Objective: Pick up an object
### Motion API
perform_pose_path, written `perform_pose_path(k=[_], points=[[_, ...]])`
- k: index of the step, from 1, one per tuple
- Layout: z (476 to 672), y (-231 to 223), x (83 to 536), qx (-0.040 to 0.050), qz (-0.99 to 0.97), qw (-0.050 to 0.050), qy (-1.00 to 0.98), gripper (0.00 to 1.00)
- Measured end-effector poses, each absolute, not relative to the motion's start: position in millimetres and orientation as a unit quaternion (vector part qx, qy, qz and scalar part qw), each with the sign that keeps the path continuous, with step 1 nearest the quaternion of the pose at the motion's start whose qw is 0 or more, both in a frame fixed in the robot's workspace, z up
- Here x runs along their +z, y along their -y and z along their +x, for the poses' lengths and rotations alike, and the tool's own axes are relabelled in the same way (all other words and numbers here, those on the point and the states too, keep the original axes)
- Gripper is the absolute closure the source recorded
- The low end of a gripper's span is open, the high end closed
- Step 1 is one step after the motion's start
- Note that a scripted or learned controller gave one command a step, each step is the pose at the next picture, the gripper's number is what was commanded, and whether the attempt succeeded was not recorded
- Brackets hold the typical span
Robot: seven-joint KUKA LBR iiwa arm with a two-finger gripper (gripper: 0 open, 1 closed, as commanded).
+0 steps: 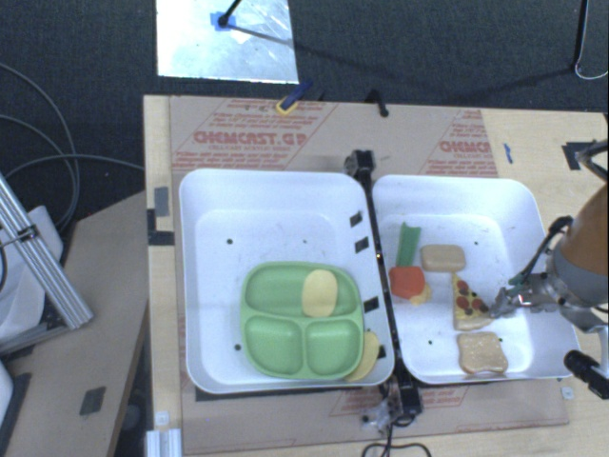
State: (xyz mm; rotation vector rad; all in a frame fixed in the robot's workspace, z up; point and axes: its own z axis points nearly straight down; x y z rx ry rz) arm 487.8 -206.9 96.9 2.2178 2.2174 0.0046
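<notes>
The tool (499, 303) hung low in the right bin (519, 198), with the pizza slice (467, 305) just beside it at 9 o'clock, long axis running 12 to 6. Its grip state I could not tell.

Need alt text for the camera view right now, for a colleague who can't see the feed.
The gripper sits low in the right bin, next to a pizza slice, with toast, a biscuit and a red and green toy nearby. The left bin holds a green divided plate with a yellow piece on it.
</notes>
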Motion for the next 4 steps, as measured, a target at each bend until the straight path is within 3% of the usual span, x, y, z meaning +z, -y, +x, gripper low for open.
perform_pose_path(k=[4], points=[[488.5, 208, 93, 0.0012, 0.707, 0.005, -0.707, 1.0]])
